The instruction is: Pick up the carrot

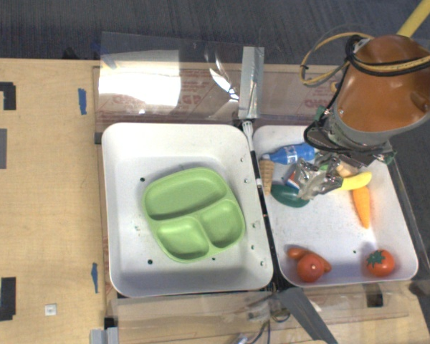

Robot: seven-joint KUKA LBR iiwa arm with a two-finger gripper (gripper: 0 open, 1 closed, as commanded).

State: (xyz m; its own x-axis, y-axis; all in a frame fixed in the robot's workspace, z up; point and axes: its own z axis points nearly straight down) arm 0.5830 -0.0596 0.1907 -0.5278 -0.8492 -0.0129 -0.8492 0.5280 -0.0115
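Orange carrot [362,206] on right bin [344,246] floor, just beside jaws [317,181].

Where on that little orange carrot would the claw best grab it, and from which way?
Probably across the thick upper half of the carrot, coming straight down from above. It lies flat on the floor of the right bin, pointing its narrow tip toward the near edge, with bare floor on both long sides for the fingers. The yellow piece touches its top end, so grip a little below that.

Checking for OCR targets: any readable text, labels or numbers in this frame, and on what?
None readable.
Clear panel behind the bins: faint reddish print, too blurred to read.
Blue bottle: pale label, too small to read.
Carrot, tomatoes, green plate: no markings seen.
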